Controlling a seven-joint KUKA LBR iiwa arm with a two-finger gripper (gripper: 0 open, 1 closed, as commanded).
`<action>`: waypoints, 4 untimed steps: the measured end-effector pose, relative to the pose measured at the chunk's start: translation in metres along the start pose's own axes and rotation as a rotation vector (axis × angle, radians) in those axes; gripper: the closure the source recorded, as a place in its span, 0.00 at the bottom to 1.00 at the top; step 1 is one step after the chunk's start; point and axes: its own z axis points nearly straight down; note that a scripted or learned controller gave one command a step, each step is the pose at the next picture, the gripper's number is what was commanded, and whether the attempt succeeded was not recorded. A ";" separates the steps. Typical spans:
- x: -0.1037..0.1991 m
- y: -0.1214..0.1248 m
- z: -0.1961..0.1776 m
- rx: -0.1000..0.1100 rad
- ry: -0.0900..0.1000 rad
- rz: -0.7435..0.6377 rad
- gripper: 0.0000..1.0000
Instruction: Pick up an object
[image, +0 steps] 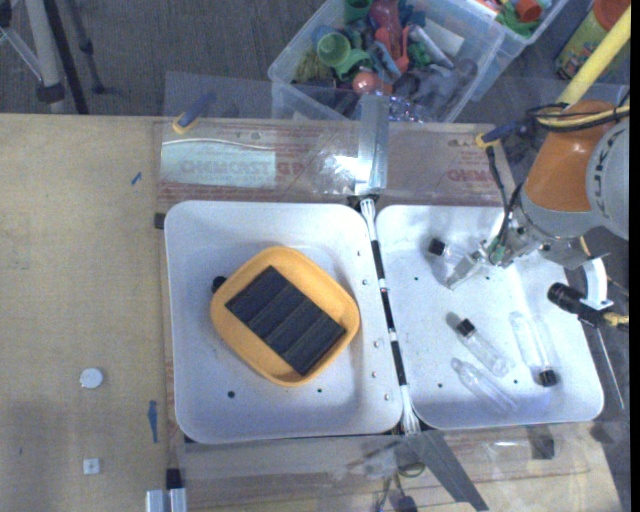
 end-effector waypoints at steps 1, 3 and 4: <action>0.037 0.034 0.000 -0.001 0.001 0.029 0.00; 0.068 0.070 -0.099 0.005 0.004 0.159 1.00; 0.107 0.090 -0.123 0.003 0.002 0.286 1.00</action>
